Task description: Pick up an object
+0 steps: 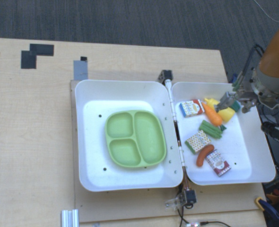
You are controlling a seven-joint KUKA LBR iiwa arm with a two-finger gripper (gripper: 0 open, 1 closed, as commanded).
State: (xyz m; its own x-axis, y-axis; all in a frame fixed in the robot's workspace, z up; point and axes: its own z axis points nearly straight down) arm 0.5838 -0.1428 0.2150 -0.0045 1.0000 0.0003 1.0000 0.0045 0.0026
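Your counter [30, 141] is light wood, carrying two white bins side by side. Left bin [90, 141] holds one green three-compartment plate [135, 138], lying flat near the middle. Right bin [253, 160] holds the pickable stuff.

Arm [276, 60] comes in from the right edge, orange band up top, wrist bent down toward the right bin's far right corner. Claw [229, 103] sits low over that corner, right by the yellow piece; you can't tell from this angle whether it's released or clenched, and nothing is visibly between its tips.

Count in the right bin, seven items:
- one green bean-like veg [210, 129], mid-bin
- one carrot [212, 114], just above it
- one checkered packet [197, 141]
- one red-white packet [218, 162], near front
- one blue-white-red carton [190, 108], far left
- one sausage [204, 155], beside the red-white packet
- one yellow piece [224, 114], touching the carrot, partly under the claw
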